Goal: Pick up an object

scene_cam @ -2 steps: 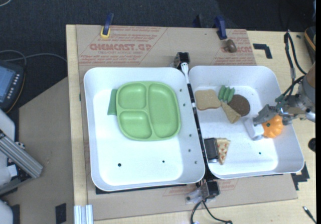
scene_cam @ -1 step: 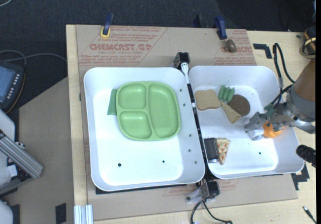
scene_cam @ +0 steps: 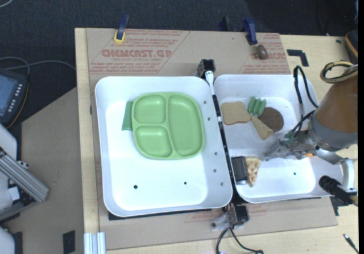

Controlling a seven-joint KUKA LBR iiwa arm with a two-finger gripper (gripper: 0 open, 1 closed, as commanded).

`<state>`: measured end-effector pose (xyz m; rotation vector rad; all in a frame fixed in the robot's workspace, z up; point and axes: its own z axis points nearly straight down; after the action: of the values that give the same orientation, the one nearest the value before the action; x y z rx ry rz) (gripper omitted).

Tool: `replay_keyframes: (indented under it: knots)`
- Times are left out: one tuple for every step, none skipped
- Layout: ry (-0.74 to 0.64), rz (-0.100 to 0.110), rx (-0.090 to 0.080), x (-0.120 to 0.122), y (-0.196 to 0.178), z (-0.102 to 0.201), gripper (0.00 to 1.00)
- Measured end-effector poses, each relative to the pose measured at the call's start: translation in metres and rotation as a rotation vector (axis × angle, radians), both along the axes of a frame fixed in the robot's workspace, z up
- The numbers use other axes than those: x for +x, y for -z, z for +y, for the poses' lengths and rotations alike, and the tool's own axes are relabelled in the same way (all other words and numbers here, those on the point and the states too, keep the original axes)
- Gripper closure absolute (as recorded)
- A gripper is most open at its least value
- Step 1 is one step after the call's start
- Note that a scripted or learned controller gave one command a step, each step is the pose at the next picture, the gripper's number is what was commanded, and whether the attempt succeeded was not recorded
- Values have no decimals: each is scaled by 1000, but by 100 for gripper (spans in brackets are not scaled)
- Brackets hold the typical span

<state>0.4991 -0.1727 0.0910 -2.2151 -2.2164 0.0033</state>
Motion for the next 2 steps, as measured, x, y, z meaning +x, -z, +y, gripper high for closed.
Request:
replay_keyframes:
  knots:
    - [1,-4,-2,0,7,1,0]
    - [2,-6,-4,0,-4,0,100]
